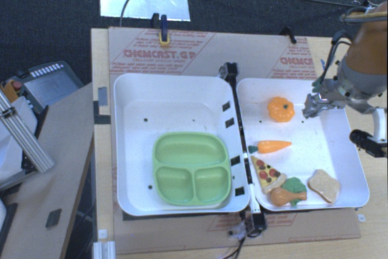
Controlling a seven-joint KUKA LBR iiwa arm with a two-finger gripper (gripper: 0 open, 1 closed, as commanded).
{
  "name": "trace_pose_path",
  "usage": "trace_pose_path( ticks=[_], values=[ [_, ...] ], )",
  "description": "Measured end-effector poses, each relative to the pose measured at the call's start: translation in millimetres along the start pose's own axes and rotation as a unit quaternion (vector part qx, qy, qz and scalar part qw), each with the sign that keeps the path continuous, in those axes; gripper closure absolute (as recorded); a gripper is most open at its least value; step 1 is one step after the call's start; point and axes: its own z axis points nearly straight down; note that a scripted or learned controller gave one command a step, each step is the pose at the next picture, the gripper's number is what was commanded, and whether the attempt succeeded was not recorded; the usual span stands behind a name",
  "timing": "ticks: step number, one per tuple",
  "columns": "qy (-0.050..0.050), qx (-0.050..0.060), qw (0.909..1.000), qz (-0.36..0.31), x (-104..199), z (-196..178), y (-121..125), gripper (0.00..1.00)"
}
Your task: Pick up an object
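Hovering over the upper right part of the right shallow white plastic bin (357, 191), the arm's small grey metal claw (313, 105) is pointing toward the bin's middle; whether it is released or clenched I cannot tell from this slanted view, and nothing is showing between its tips. The grey arm with its orange band (370, 48) is reaching in behind it from the right.

Just beside the claw, on the side toward the other bin, the small round orange toy pumpkin (281, 109) is sitting on the bin floor, near the claw but apart from it. Further down, the orange toy carrot with a green top (273, 146) is lying across the bin floor, well clear of the claw. Below that, the toy pizza slice with red dots (267, 173) is resting close to the divider between the bins, and next to it the brown toy chicken drumstick (280, 196) is touching the green leafy toy vegetable (296, 186). The pale tan toy bread slice (324, 185) is lying near the bin's lower right corner.

In the left shallow white plastic bin (176, 94), the light green three-compartment plastic plate (191, 168) is sitting toward the lower right. Both bins are resting side by side on the cardboard-covered worktop (182, 51).
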Motion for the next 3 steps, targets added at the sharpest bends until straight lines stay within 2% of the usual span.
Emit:
trace_pose_path(
  ticks=[2,3],
  values=[
    [0.001,0.000,1.0000,-0.003,121,-18,27,1.00],
    [0.001,0.000,1.0000,-0.003,165,-15,37,1.00]
  ],
)
